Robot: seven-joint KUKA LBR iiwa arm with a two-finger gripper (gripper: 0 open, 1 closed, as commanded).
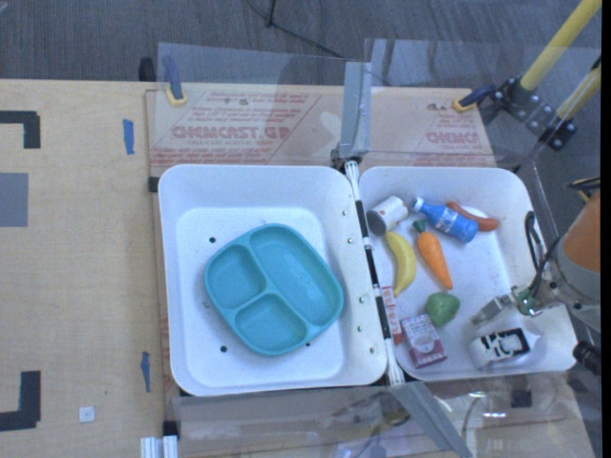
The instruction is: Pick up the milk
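The milk (500,344), which I take to be the small white container with black markings, lies in the front right corner of the right bin (458,181). My gripper (506,305) hangs just above and behind it, reaching in from the right edge on the grey arm with its orange band (582,248). Nothing shows as held in the gripper. A narrow gap of white bin floor separates the gripper's metal tip from the milk.
Also in the right bin are a pink-red box (421,340), green pepper (441,307), carrot (434,259), banana (401,260), white can (387,211), blue bottle (447,219) and sausage (474,218). The left bin (191,198) holds a teal divided plate (274,288).
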